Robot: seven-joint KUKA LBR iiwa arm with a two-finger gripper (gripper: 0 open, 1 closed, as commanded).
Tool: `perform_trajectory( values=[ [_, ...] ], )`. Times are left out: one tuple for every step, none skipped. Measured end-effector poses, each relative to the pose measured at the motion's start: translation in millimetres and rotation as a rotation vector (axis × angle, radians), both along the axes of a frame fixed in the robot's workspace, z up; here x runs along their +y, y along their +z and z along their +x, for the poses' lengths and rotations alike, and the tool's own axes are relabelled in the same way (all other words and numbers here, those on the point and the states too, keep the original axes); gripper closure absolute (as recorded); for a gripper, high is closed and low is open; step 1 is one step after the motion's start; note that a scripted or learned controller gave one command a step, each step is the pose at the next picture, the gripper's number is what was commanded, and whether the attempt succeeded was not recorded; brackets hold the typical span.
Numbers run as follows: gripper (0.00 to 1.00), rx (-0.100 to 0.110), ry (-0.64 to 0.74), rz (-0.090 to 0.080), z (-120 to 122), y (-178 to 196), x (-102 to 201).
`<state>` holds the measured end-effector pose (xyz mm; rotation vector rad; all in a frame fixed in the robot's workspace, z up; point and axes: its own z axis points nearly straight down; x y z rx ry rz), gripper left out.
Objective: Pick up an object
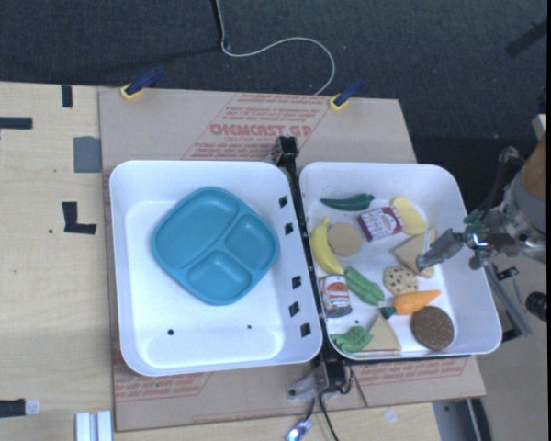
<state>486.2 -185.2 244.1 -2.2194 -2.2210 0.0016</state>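
Gripper (pixel 438 249) hovers at right bin (pixel 459 196) edge over cheese wedge (pixel 411 248), jaws state cannot tell; toy food clustered here for picking, blue plate (pixel 215 243) alone in left bin (pixel 129 246)

You see a blue divided plate (pixel 216 244) in the left bin (pixel 129 274); the gripper (pixel 438 249) hangs over toy food crowding the right bin (pixel 445 184).
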Motion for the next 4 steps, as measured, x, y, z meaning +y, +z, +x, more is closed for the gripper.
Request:
perform_trajectory(
  values=[
    [1.00,0.001,0.001,0.000,0.3,9.9,0.6],
    [1.00,0.004,0.006,0.003,22.2,-51.0,68.5],
    [1.00,-0.006,0.008,0.000,119.6,-60.6,117.7],
    [1.00,-0.016,0.012,0.004,84.7,86.7,202.6]
  ],
)
